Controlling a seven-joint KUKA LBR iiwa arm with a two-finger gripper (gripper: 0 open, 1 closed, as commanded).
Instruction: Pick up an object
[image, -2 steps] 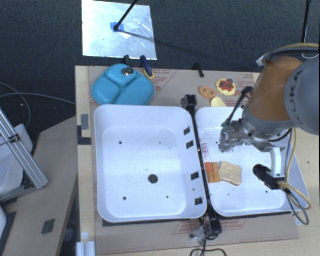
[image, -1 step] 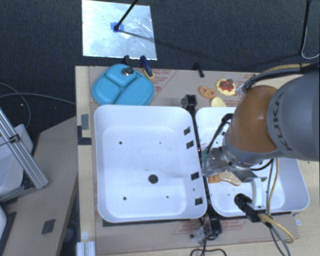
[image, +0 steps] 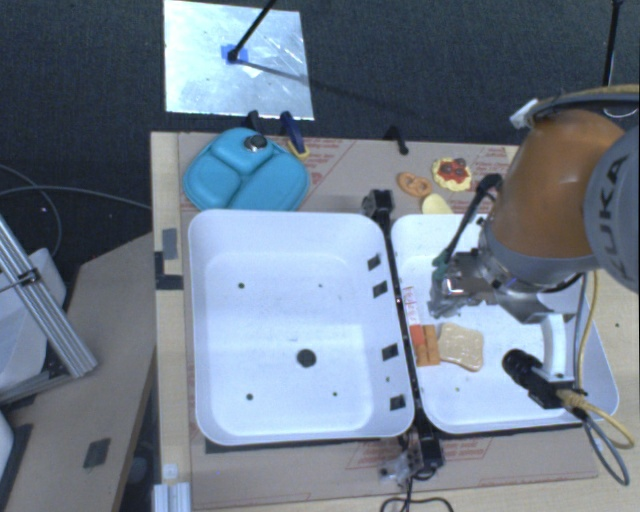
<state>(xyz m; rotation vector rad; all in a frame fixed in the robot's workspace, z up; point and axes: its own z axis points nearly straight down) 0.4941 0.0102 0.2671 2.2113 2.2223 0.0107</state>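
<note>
From the overhead camera, my gripper hangs low in the right bin, near its left wall, just above the toast slice and orange piece lying there, placed for a descent, I judge; whether it is spread or closed I cannot tell. The left bin holds nothing to grasp

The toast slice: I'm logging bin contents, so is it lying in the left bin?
No, the toast slice lies in the right bin, beside an orange piece, below the gripper.
</note>
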